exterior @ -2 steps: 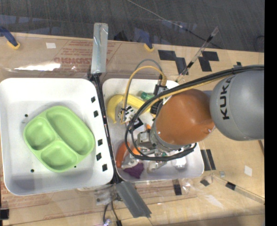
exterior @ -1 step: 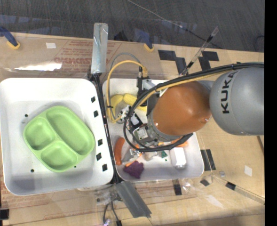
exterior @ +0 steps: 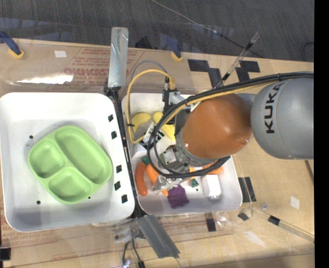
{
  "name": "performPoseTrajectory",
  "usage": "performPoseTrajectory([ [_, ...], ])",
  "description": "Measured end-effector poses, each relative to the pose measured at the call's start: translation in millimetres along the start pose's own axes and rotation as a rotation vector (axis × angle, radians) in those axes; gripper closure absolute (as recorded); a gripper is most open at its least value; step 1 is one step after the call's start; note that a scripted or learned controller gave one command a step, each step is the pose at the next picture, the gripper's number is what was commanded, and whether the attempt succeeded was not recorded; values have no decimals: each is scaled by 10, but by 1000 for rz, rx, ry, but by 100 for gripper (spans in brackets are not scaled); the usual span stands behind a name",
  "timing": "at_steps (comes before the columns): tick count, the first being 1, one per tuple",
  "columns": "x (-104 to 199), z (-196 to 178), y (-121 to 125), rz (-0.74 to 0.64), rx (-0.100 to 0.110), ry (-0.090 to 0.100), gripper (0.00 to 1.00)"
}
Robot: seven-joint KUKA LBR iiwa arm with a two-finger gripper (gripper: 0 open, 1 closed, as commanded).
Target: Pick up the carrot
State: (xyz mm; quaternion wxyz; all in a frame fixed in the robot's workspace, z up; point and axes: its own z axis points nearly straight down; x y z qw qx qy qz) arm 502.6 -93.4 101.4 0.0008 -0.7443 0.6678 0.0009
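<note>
1. Orange carrot (exterior: 141,181) lies along the left wall of the right bin (exterior: 231,201), near its front; a second orange piece (exterior: 152,175) sits just beside it.
2. Gripper (exterior: 163,169) hangs low over that corner, close above the carrot; the wrist hides its fingers, so I cannot tell their state.
3. Purple grapes (exterior: 178,196) lie near the front wall; a yellow banana (exterior: 143,119) lies farther back.
4. Green plate (exterior: 69,163) rests in the left bin (exterior: 19,108).

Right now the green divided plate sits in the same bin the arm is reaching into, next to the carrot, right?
Not quite. The camera view shows the green divided plate in the left bin, while the arm reaches into the right bin, where the carrot lies.
</note>
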Motion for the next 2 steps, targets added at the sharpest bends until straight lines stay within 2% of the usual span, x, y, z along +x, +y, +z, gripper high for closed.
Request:
performPoseTrajectory([
  [1,-438,-931,198,-58,6,4,100],
  [2,-689,-1286,-61,-106,0,1,100],
])
